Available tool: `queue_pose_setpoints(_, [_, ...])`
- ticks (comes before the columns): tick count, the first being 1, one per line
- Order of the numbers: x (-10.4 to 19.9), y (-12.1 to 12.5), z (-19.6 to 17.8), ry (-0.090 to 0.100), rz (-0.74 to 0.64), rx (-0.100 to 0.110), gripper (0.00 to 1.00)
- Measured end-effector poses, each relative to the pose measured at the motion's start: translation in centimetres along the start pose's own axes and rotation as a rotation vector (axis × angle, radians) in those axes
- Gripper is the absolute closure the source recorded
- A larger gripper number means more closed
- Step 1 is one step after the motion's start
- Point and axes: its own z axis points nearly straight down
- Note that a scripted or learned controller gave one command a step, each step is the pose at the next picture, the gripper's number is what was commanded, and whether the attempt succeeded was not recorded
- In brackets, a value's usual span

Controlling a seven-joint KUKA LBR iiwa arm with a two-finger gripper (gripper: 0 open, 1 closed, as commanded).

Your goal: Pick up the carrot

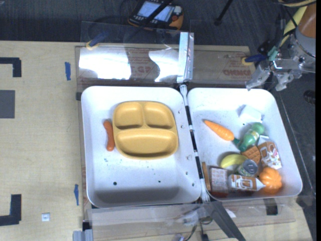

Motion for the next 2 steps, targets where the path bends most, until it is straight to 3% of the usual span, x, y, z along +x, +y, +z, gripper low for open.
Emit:
queue_pose_setpoints(1, [4.8,0.3,13.0,0.0,-0.257,-0.001,0.0])
queue_pose_setpoints(2, [4.3,-1.7,19.9,-0.002,-0.443,-0.004,0.0])
